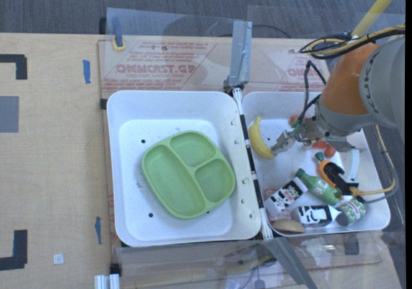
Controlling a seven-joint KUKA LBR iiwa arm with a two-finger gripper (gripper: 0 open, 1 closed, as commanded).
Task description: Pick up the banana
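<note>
I see the curved yellow banana (260, 140) lying at the left wall of the right-hand shallow white plastic bin (376, 217), its long axis running up and down the view. My claw (280, 144) sits just beside it on its right, prongs parted and holding nothing.

A robotics lab: wooden bench (51, 172) with tape marks, two white bins (122, 152), clear screens.
</note>
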